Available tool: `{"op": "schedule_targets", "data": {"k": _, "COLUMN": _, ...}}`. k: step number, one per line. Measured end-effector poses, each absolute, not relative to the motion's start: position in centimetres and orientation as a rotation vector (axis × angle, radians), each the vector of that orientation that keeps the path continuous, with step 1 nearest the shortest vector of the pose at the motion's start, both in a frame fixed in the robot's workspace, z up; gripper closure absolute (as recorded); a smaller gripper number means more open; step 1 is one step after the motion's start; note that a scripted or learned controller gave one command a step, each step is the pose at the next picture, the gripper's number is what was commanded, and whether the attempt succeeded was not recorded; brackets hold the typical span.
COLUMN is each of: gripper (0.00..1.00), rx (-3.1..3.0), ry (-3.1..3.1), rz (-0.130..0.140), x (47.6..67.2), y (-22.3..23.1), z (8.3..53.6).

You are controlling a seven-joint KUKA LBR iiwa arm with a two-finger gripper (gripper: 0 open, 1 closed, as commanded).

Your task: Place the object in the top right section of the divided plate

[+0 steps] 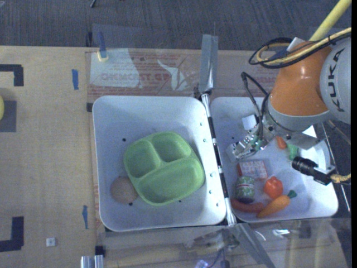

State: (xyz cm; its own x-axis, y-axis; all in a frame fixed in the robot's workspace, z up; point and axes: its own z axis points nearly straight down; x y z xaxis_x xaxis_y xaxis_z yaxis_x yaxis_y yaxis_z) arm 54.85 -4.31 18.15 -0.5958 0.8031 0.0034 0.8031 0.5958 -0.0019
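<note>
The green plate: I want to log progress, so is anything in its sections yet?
Empty. All three sections of the green plate show bare green; the toy food, such as the carrot, lies in the right bin.

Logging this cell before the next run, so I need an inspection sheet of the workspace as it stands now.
Surface: two white bins; left bin, right bin.
Job's things: green divided plate in left bin, its sections bare.
Clutter: tan round item beside plate; carrot, red pepper, small can, snack packet in right bin.
Hand: hand over right bin, finger state unclear.
Cables: black loops behind arm.
Surroundings: carpet beyond bench.
</note>
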Motion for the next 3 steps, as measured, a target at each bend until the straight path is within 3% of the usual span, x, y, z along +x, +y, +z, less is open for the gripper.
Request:
{"op": "schedule_targets", "data": {"k": 1, "gripper": 1.00, "rx": -1.165, "ry": -2.916, "rz": 0.001, "x": 57.1, "y": 4.7, "z": 22.9}}
{"op": "schedule_targets", "data": {"k": 2, "gripper": 1.00, "rx": -1.654, "ry": -2.671, "rz": 0.004, "x": 57.8, "y": 1.1, "z": 29.5}}
{"op": "schedule_targets", "data": {"k": 3, "gripper": 1.00, "rx": -1.792, "ry": -2.579, "rz": 0.005, "x": 59.1, "y": -11.0, "z": 41.9}}
